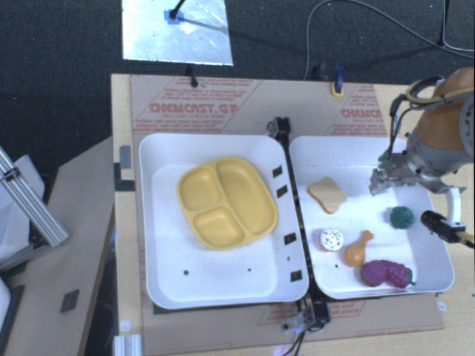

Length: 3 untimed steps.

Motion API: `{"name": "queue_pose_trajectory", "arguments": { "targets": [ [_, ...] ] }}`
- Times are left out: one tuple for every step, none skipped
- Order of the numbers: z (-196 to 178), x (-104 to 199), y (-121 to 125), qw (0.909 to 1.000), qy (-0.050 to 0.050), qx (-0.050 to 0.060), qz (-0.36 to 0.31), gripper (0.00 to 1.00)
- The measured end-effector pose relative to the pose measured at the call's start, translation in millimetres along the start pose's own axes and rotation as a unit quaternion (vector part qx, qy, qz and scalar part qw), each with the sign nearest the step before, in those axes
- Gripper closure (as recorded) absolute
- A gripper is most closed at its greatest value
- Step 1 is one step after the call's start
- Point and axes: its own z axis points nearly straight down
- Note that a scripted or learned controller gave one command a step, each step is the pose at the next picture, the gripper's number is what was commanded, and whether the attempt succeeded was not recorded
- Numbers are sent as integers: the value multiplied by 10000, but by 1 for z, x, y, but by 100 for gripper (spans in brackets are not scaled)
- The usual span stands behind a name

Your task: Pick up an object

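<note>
Nearest my camera, both white bins sit side by side, with the arm over the right one.

Largest first, I see the left bin holding a yellow divided plate near its middle, and the right bin carrying the small items. From the right, the grey arm with its orange band reaches in, and its gripper hangs over the upper right part of the right bin; I cannot tell how the claw stands, and I see nothing clearly in it. Along the front wall lies a purple grape bunch. Toward the bin's middle lies a tan bread slice. An orange drumstick lies just beside the grapes. Below the gripper, apart from it, sits a dark green ball. Left of the drumstick lies a white spotted ball.
</note>
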Motion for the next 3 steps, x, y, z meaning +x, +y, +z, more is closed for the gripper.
{"name": "queue_pose_trajectory", "arguments": {
  "targets": [
    [-44, 1, 0, 10000, 2, -10, -13, 100],
    [-93, 0, 3, 10000, -2, -17, -18, 100],
    [-99, 64, 9, 10000, 21, 1, -47, 100]
  ]
}}
